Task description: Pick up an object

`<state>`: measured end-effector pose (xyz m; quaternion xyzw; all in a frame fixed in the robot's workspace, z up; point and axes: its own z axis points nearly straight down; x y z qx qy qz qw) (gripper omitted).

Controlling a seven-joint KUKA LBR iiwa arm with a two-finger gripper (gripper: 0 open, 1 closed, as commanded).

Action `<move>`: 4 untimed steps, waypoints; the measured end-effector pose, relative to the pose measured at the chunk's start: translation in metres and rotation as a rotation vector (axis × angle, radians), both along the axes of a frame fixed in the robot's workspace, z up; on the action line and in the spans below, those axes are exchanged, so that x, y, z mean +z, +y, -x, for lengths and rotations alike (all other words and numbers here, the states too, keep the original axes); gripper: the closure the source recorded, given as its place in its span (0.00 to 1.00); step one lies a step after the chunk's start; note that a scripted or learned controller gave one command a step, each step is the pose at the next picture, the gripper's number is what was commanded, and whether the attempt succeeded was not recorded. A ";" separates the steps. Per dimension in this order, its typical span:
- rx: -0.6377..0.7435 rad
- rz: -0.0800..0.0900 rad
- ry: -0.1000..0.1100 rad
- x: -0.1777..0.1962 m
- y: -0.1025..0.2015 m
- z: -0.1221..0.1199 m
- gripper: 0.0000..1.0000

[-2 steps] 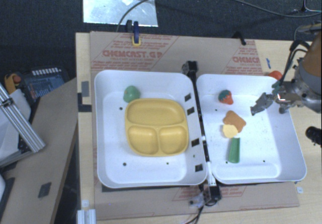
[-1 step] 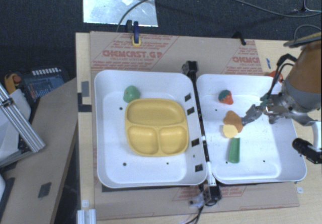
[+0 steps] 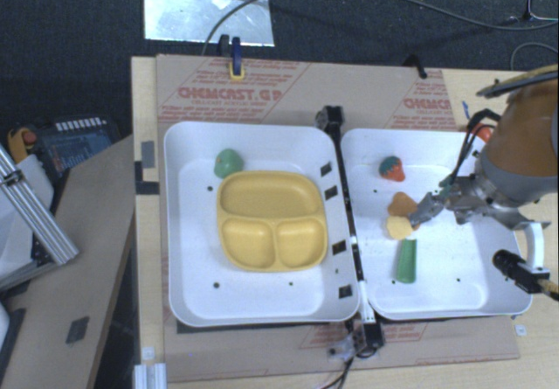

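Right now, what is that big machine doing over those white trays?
A robot arm reaches in from the right over the right-hand bin. Its claw is low beside a small pale yellow piece and an orange piece, with a green stick and a red-and-green toy nearby. The left bin has a yellow divided plate and a green ball.

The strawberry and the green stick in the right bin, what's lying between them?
In the camera view, between the strawberry and the green stick lie an orange piece and, just below it, a pale yellow piece.
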<state>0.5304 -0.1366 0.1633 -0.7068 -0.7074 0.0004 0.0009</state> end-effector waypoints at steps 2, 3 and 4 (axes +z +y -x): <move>0.000 0.001 -0.004 -0.048 0.002 -0.003 1.00; 0.004 0.002 -0.008 -0.003 0.009 -0.008 1.00; 0.003 0.002 -0.007 0.040 0.008 -0.009 1.00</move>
